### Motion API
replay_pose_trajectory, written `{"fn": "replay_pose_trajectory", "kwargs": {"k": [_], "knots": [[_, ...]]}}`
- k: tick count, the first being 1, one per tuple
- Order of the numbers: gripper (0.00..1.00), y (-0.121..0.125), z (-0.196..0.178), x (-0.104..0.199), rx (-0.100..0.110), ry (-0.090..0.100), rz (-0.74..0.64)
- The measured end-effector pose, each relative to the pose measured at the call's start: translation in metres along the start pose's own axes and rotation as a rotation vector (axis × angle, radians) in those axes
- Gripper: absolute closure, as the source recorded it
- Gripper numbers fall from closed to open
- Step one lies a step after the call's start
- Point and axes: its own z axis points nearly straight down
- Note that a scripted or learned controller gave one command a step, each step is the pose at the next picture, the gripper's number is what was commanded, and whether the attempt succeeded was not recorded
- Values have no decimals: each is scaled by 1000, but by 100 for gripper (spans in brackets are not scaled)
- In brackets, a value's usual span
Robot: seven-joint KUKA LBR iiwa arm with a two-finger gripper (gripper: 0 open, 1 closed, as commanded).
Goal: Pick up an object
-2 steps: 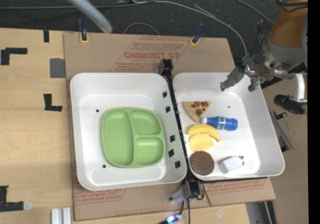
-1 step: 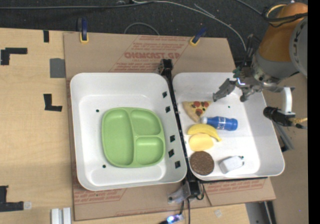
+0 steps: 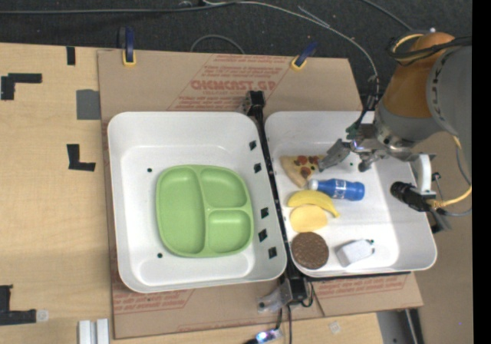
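gripper point(image 3: 331, 157) open — empty, above pizza slice point(image 3: 298, 169)

Green plate point(image 3: 204, 210), blue bottle point(image 3: 341, 189), yellow banana point(image 3: 311, 201), brown cookie point(image 3: 310, 249).

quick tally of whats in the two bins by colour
green: 1, divided plate
yellow: 2, banana, round slice
blue: 1, bottle
brown: 1, round cookie
tan with red: 1, pizza slice
white-grey: 1, small object
total: 7
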Motion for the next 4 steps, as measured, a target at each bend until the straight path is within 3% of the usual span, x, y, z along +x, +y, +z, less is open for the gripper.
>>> {"fn": "replay_pose_trajectory", "kwargs": {"k": [1,2,4], "knots": [[0,1,46,0,-7,-2,0],[100,2,34,0,-10,-4,-1],[100,2,-74,0,-10,-1,-1]]}}
